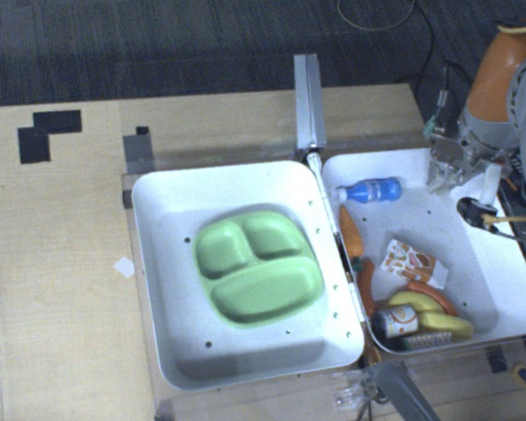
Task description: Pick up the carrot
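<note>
The carrot (349,230) is a slim orange piece lying lengthwise against the left wall of the right bin (521,317), just below a blue bottle (371,191). My gripper (454,172) hangs over the far right corner of that bin, well to the right of the carrot and apart from it. Nothing shows in the gripper.
A reddish piece (367,280) lies just below the carrot. A printed snack packet (409,261), a banana (432,314) and a dark can (398,323) crowd the bin's near part. The left bin (161,264) holds a green divided plate (258,265).
</note>
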